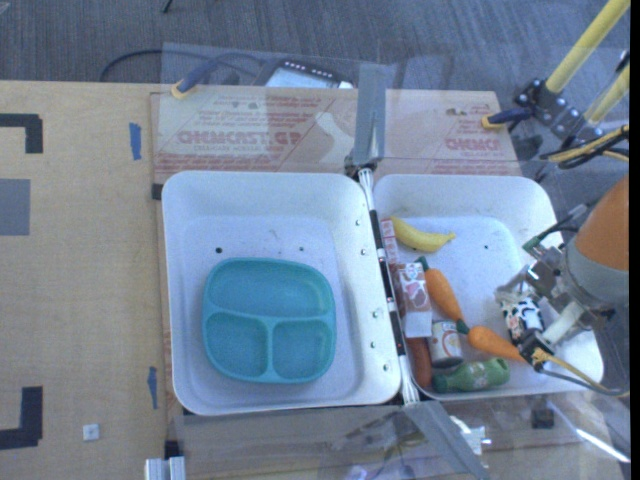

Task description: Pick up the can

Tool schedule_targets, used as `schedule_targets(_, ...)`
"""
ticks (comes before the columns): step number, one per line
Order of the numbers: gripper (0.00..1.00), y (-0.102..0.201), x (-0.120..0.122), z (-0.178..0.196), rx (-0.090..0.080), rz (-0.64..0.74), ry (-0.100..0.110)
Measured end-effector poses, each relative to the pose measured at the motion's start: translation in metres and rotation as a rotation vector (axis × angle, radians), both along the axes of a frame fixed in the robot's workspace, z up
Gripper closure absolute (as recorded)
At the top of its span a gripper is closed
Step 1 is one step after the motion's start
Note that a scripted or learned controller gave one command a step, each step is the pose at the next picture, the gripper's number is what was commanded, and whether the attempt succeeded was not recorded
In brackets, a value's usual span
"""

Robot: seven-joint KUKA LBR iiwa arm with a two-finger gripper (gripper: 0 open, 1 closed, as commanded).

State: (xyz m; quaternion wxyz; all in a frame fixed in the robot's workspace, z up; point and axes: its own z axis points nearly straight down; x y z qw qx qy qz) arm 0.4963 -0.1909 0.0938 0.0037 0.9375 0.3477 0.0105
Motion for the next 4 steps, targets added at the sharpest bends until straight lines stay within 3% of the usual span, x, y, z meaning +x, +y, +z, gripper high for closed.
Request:
schedule_targets(1, 1.0, -0.002, 0.0, 0.01, -0.004, -0.001, 0.0)
schedule_targets(2, 1.0, -0.018, 0.048, 0.004, 0.014, -0.068, 0.004)
schedule_targets(3, 1.0, -0.03, 0.111, 0.092, 0.002, -0.178, 0.024)
schedule_targets(4, 1.0, -0.027, 0.111, 0.101, 0.002, -0.171, 0.027)
